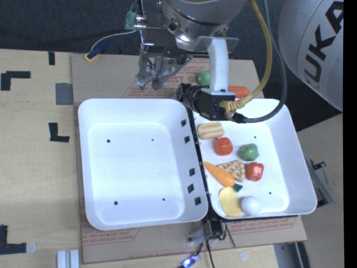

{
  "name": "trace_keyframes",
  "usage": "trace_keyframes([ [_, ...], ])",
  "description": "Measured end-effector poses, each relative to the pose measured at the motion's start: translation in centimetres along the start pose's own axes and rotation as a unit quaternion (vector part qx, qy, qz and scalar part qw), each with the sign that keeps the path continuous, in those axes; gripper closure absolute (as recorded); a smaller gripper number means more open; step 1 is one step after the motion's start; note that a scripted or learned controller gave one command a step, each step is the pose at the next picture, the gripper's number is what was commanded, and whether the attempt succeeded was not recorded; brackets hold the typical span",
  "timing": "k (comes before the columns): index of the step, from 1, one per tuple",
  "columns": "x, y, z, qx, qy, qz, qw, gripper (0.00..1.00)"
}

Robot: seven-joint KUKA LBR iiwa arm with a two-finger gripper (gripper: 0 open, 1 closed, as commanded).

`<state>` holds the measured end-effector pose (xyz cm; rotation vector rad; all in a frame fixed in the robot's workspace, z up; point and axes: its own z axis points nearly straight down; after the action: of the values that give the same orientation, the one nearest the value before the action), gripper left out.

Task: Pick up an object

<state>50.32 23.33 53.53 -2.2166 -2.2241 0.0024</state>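
The right bin point(290, 149) holds several toy foods: a tan bread roll point(210, 130), a red tomato point(223, 146), a green apple point(248, 151), a red pepper point(254, 171), an orange carrot point(219, 173), a cracker wedge point(233, 167), a yellow piece point(228, 200) and a white egg point(251, 205). My gripper point(152, 81) hangs above the cardboard just behind the left bin's back rim, far from the foods. It looks open, with nothing between its fingers.
The left bin point(134, 166) sits beside the right one, with a black-clipped divider point(194, 161) where they meet. A green piece point(204, 77) and an orange piece point(239, 91) lie behind the right bin. Cables and a black fixture point(209, 102) overhang its back-left corner.
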Motion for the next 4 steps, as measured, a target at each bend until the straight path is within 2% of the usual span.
trace_keyframes([
  [1,-0.03,-2.04,0.05,0.0,0.0,0.001,1.0,1.0],
  [4,-0.01,-1.96,0.11,0.0,-0.001,0.001,1.0,1.0],
])
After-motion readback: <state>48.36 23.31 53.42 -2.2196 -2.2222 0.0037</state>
